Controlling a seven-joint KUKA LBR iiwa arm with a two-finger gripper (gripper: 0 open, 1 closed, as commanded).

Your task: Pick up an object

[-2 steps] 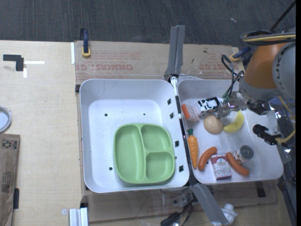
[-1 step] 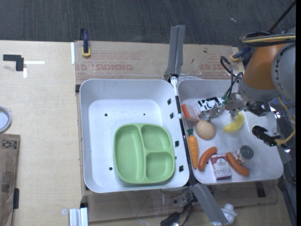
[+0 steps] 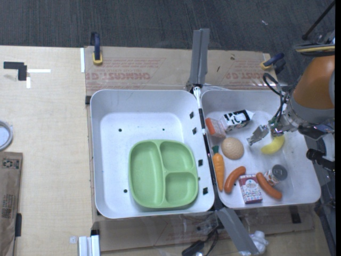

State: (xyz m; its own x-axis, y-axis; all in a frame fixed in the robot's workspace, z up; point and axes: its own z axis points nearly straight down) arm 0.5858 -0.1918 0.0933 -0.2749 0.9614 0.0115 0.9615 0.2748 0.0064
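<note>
Gripper (image 3: 259,135) hangs in the right bin (image 3: 303,196), beside the banana (image 3: 273,145); whether it is spread I cannot tell. That banana looks light, smooth and curved, likely best pinched across its middle.

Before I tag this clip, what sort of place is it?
Most likely a robotics lab bench set up for picking trials: two white bins clamped side by side, toy food such as a banana and carrot, and a robot arm reaching in.
</note>
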